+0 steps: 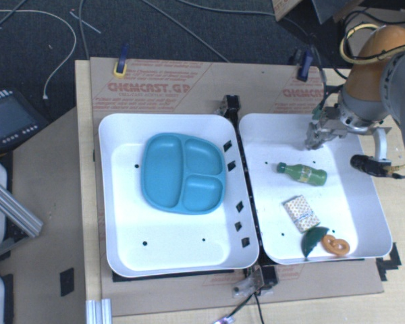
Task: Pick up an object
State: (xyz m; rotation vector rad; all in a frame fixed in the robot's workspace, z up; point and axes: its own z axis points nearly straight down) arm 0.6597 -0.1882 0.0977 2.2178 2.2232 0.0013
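In the right bin, the jaws, grip state unclear, hover above a green bottle.

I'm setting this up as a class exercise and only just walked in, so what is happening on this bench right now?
A grey robot arm reaches in from the right, its gripper poised over the far end of the right bin, with nothing seen in its grasp. Below it lie a green bottle, a small patterned box, a dark green piece and an orange ring-shaped item. The left bin holds a blue divided plate.
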